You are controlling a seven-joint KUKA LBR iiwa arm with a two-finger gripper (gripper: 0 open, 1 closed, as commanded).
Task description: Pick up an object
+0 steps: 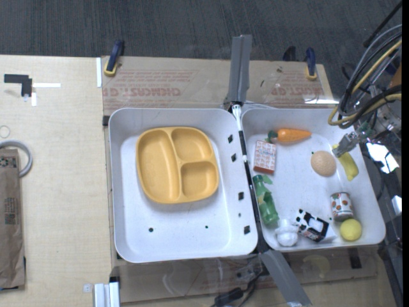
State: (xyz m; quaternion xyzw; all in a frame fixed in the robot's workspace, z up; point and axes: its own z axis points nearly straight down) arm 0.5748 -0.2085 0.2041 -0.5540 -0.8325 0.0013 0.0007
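Carrot (pixel 291 135) lies lengthwise left-right; leafy end left.

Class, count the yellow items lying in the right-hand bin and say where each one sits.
2. A banana lies against the right wall, partly under the pincer. A lemon sits in the near right corner, beside a small can. The arm may hide more.

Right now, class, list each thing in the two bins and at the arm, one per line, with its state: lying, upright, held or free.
Divided yellow plate: flat, right way up, in the left bin.
Carrot: lying, free.
Egg: resting, free.
Green bottle: lying on its side.
Small can: upright.
Lemon: resting, free.
Banana: lying beside the gripper.
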